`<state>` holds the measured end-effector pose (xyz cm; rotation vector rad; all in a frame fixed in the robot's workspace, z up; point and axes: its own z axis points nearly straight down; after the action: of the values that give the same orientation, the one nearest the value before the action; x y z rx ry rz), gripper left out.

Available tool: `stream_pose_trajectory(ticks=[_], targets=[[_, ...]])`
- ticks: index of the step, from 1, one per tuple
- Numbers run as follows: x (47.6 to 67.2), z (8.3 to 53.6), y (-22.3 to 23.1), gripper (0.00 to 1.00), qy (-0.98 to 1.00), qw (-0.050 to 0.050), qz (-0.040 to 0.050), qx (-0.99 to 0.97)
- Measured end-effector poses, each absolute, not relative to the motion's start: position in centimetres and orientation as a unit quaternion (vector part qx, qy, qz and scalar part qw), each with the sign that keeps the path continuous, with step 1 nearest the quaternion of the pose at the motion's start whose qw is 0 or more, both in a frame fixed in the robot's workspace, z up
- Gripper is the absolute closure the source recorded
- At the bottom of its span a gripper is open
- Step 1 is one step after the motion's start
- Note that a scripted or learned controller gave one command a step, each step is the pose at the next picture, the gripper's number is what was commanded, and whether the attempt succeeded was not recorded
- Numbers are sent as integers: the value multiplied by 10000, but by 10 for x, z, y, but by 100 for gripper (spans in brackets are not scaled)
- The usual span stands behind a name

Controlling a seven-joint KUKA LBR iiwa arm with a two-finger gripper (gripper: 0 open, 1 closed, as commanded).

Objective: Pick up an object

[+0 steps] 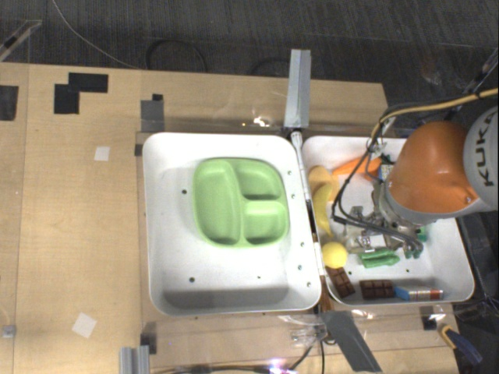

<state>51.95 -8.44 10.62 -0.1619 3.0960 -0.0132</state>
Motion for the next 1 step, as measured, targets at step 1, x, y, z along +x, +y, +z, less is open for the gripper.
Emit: stream_pose_trajectory(ticks=[1], targets=[[522, 178, -92, 100, 9887, 68, -15, -1496]])
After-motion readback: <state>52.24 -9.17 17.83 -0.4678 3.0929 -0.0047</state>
